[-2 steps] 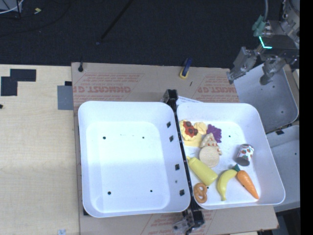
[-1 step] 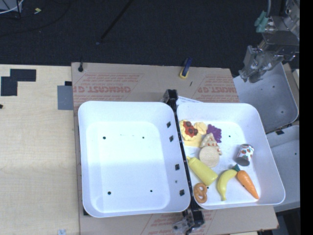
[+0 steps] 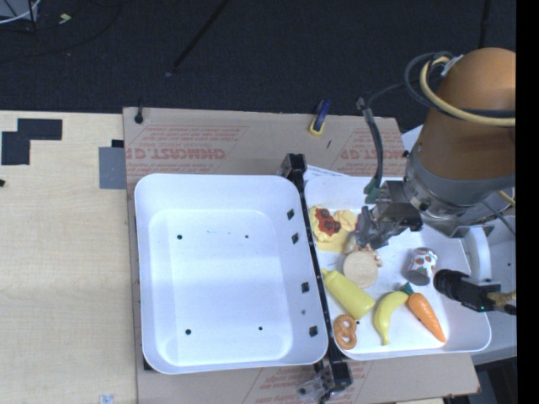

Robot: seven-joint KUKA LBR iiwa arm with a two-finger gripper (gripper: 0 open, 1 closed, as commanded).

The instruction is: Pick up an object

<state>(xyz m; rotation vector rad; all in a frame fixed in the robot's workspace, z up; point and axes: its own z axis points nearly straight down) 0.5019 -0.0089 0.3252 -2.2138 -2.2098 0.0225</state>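
Two white bins (image 3: 160,225); one banana (image 3: 386,311), one carrot (image 3: 425,316), one pretzel (image 3: 345,331).

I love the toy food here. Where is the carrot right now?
The carrot lies in the right bin, near its front right corner, just right of the banana and below a small grey and red toy.
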